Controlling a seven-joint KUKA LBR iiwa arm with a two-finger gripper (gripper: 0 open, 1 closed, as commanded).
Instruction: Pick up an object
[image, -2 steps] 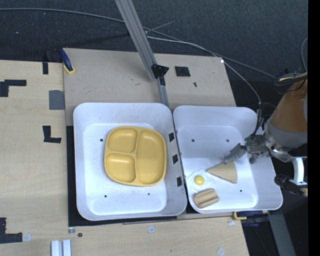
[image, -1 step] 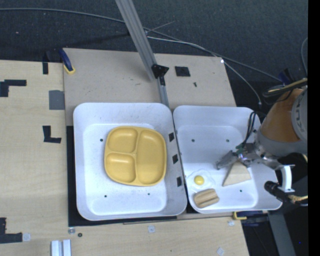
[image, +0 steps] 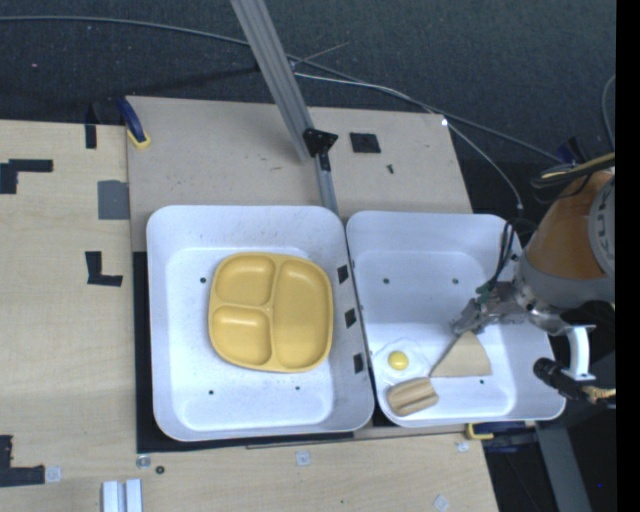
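Tan wedge (image: 466, 360) under end effector (image: 472, 318), grip state unclear; no legible writing.

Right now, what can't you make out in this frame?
- Gripper, camera view: small and dark against the right bin; whether it grips anything is unreadable.
- Tan wedge: its top corner sits under the gripper, contact unclear.
- Fried egg toy: too small for detail.
- Arm: cut off by the right edge.

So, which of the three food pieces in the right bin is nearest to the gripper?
The tan wedge: its tip lies just under the gripper. The egg and the bread roll lie further left, nearer the bin's lower left corner.
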